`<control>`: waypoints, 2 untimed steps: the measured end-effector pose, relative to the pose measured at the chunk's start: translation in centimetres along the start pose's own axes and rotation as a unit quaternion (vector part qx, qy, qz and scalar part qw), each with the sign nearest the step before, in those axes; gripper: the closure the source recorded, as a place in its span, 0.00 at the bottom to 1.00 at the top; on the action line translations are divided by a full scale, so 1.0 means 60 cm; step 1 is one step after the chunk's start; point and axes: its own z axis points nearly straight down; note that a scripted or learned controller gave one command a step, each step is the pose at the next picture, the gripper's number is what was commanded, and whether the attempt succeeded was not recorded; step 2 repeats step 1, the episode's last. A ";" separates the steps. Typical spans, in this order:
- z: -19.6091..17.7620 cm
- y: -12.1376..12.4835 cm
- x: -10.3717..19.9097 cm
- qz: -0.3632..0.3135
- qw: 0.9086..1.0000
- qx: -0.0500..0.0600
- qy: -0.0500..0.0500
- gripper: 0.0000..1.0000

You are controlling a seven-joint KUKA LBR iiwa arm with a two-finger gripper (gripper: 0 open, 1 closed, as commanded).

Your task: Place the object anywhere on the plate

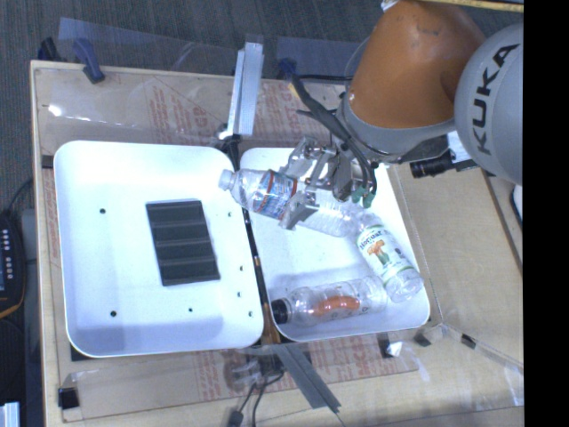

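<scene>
A black ridged plate (183,242) lies flat in the middle of the left white bin (89,310). My gripper (302,189) hangs over the upper left part of the right bin (356,332). It is shut on a clear plastic bottle with a red and blue label (267,194), one finger on each side of the bottle's middle. The bottle lies roughly level, and its cap end pokes left over the rim between the two bins. It sits up and to the right of the plate, apart from it.
Two more clear bottles lie in the right bin: one with a green cap and orange label (387,256) at the right wall, one with a black cap (327,304) along the front wall. The arm's orange band (413,56) looms over the bin's back right.
</scene>
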 end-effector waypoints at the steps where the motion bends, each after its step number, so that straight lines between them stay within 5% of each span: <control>1: 0.045 0.061 -0.102 -0.067 0.998 0.000 -0.001 1.00; 2: 0.045 0.061 -0.102 -0.067 0.998 0.000 -0.001 1.00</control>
